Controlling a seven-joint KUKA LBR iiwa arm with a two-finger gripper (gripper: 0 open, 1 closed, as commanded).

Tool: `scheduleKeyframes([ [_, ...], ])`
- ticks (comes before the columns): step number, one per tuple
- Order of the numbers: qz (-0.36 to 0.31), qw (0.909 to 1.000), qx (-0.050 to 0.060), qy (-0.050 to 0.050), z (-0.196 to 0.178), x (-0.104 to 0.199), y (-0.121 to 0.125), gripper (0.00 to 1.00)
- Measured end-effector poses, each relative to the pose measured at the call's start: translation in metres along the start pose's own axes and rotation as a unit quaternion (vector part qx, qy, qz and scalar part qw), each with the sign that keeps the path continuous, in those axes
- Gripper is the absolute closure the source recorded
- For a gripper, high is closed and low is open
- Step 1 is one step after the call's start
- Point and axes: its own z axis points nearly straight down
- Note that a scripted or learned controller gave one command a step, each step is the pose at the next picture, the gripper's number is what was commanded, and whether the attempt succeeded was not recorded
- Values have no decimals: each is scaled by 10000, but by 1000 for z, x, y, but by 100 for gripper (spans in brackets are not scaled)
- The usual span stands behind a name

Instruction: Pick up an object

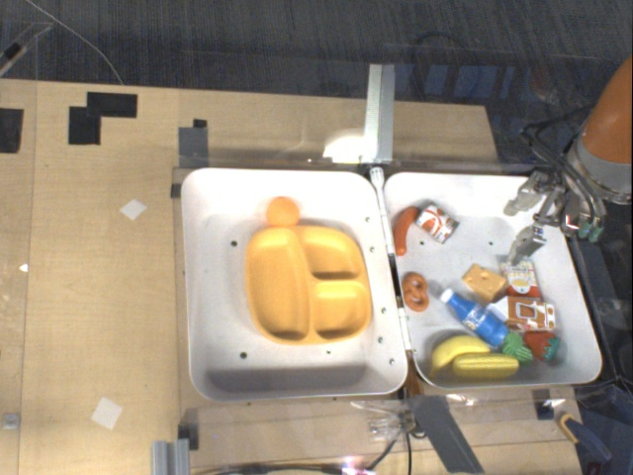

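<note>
The arm (605, 137) reached in from the right, its gripper (527, 237) hanging over the right bin (495, 191) (grip unclear), just above a cracker (484, 283) beside a blue bottle (473, 315).

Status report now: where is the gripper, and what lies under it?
Gripper over right bin, holding nothing seen. Toy items below: cracker block, blue bottle, banana. Yellow tray in left bin.
</note>
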Motion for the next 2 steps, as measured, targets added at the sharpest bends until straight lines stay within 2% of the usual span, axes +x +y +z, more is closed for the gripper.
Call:
scheduleKeyframes([
  [1, 1448, 9895, -6, 9, 93, 30, 65, 0],
  [2, 1377, 9905, 25, 32, 99, -30, 104, 0],
])
